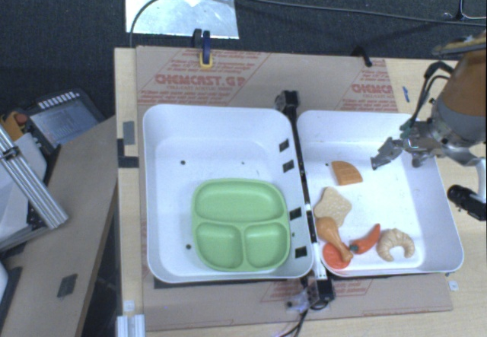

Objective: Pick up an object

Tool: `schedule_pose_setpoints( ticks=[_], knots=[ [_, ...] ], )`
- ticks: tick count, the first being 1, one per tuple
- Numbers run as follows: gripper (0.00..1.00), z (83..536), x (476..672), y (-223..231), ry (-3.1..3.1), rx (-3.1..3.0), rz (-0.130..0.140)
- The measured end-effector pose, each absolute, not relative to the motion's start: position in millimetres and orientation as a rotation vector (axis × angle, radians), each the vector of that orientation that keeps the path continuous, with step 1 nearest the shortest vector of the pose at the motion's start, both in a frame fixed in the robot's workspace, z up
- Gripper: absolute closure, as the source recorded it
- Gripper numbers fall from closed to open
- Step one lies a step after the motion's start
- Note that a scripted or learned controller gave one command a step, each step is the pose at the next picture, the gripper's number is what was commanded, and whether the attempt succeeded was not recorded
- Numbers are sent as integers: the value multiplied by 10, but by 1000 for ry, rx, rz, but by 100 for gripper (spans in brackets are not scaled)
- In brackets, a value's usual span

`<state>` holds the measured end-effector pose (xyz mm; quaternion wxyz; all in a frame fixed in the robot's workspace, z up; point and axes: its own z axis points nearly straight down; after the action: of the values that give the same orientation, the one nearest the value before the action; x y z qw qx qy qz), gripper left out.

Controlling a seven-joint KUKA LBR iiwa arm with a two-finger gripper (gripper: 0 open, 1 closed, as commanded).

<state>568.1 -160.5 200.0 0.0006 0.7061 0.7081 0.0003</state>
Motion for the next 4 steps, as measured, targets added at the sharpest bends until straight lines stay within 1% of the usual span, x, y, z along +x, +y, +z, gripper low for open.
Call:
schedule_pose_setpoints(
  ticks=[1,2,3,4],
  knots=[
    [0,1391,5623,-1617,2224,2222,-2],
    [0,872,5625,-1613,2224,2220,-1],
    [100,1003,5636,-1619,2222,2217,2],
    [100,1526,5700,-1718,2219,2214,5]
  ],
)
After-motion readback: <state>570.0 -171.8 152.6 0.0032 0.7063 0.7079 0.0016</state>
